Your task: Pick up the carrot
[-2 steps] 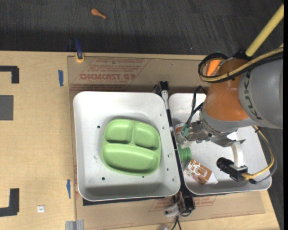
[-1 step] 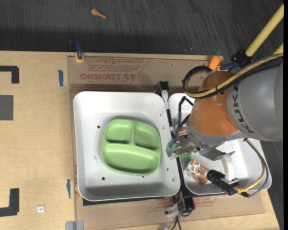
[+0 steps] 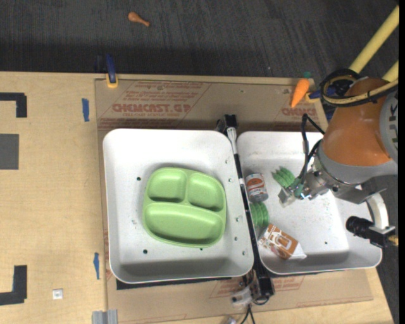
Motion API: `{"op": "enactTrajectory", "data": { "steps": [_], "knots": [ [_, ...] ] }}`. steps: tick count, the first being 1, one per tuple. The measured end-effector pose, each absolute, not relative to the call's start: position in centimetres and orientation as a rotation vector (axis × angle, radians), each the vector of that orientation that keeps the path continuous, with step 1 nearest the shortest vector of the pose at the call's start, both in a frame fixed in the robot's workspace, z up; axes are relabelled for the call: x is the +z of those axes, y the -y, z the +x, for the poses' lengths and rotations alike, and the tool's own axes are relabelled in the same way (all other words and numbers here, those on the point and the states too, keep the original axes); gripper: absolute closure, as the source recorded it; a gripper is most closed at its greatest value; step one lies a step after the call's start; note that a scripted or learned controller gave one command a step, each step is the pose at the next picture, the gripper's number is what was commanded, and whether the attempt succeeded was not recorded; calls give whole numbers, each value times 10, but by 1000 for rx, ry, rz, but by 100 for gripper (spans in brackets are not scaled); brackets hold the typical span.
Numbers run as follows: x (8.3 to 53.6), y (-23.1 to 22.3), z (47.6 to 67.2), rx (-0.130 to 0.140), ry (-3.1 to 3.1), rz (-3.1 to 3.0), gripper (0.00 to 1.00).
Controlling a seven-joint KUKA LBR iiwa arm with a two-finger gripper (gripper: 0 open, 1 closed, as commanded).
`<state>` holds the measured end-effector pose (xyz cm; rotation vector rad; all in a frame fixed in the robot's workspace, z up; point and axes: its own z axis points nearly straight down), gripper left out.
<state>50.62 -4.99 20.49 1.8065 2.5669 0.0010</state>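
Carrot (image 3: pixel 300 92) isn't in either bin. I see it on the bench (image 3: pixel 50 209), on the cardboard sheet (image 3: pixel 158 104) just past the far edge of the right bin (image 3: pixel 329 259), near that bin's far right corner, lying at a slant w/ the green top end up by the far edge of the sheet.

Gripper (image 3: pixel 292 193) is down inside the right bin, roughly mid-bin, arm (image 3: pixel 357 136) coming in over the bin's right edge. Can't tell finger state from this angle, wrist blocks most of it. Tip is touching or just over a green leafy item (image 3: pixel 285 175); can't tell which, and can't see anything clamped.

Other stuff in right bin: small can (image 3: pixel 255 187) against the left edge, another green item (image 3: pixel 260 214) just below it by the same edge, orange/white packet (image 3: pixel 281 243) near the near left corner.

Left bin (image 3: pixel 123 253): green divided plate (image 3: pixel 185 206) sitting about centre, three compartments.

Small orange object (image 3: pixel 138 19) on the dark floor beyond the bench's far edge, well apart from the bins.

Gripper and carrot are well apart, bin's far wall between them.
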Motion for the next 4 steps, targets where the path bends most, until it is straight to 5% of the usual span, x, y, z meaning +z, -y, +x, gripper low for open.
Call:
{"op": "enactTrajectory", "data": {
  "steps": [1,2,3,4],
  "knots": [
    [184,-3,481,0,-2653,1685,100],
    [185,49,501,1,-2992,945,100],
    [185,-25,480,1,-3103,488,100],
    [185,-79,484,3,-3138,10,100]
  ]
}}
